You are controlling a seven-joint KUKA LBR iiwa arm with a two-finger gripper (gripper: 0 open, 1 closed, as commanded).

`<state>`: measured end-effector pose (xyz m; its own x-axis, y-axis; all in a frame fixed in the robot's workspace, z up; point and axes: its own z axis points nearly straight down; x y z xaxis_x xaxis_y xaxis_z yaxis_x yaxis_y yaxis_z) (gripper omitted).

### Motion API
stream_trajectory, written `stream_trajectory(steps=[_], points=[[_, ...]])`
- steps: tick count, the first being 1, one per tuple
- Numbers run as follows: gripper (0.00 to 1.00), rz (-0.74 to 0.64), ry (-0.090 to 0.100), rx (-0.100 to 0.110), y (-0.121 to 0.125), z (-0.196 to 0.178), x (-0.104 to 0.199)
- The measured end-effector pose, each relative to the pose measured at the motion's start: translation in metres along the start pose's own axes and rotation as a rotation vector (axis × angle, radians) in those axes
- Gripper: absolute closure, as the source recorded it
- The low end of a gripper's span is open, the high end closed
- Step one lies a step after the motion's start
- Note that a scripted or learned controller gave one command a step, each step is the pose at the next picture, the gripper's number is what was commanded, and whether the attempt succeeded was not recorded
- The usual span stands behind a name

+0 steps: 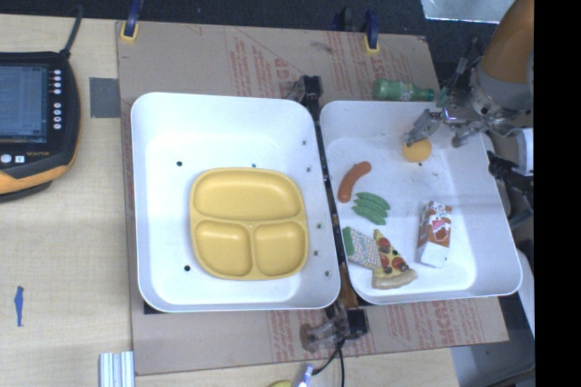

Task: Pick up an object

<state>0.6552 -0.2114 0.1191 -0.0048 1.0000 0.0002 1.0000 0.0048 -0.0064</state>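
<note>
Right now my claw point(427, 127) hangs over the far end of the right bin point(490, 272), just above one small orange ball point(418, 151); I cannot tell how wide it stands or whether it grips anything. Counting that bin's load: one ball, one sausage point(354, 181), one green pea pod point(371, 206), one pizza slice point(390, 262), one patterned wedge point(360, 247) beside it, and one small carton point(435, 234). In the left bin point(163, 131) lies one yellow three-compartment tray point(248, 223). One green bottle point(399, 90) lies outside, beyond the right bin.
</note>
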Motion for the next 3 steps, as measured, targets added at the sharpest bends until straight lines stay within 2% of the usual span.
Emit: stream_trajectory(steps=[1,3], points=[[0.00,-0.001,0.000,-0.002,0.001,0.027,0.025],[0.00,0.002,-0.001,-0.007,0.002,0.027,0.000]])
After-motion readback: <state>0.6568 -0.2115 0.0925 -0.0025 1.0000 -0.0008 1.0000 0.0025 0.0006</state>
